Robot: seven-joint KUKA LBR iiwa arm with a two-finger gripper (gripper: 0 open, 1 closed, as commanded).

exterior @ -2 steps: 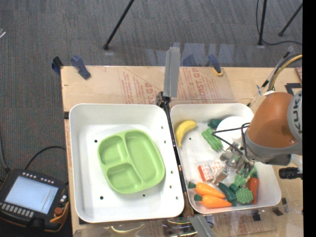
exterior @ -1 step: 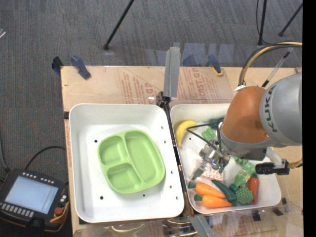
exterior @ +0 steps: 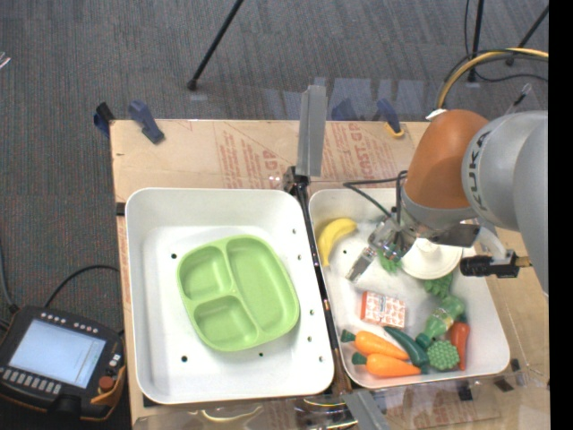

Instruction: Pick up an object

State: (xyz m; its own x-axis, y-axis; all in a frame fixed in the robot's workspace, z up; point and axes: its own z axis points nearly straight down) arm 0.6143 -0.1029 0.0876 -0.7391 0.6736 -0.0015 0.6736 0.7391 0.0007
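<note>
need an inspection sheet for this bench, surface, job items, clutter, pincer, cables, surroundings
surface: brown board bearing two white bins, left bin and right bin.
job's things: in the right bin, banana, red-and-white packet, carrots, green vegetables, a red piece.
clutter: green divided plate in the left bin.
grippers: pincer over the right bin beside the banana, fingers apart, nothing between them.
cables: yellow cable behind the arm; black cable along the right bin.
surroundings: grey carpet, tripod legs, teach pendant on the floor.
</note>
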